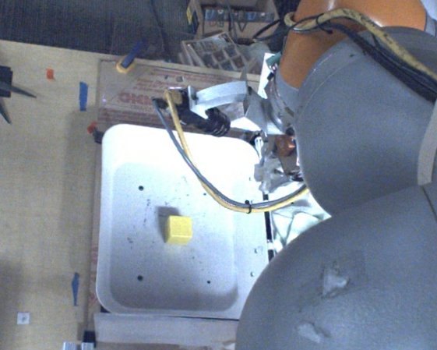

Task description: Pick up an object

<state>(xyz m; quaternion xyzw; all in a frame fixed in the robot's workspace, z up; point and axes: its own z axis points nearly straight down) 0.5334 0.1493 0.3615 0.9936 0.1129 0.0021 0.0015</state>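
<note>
While the pincer [269,172] hangs over the white bin's [105,196] 2 o'clock corner, its opening impossible to tell and nothing seen in its hold, the yellow block [178,229] lies well apart at the pincer's 8 o'clock, near the bin's middle.

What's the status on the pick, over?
Gripper at bin's right rim. Yellow cube mid-bin, apart from gripper. Nothing lying in the way.
</note>
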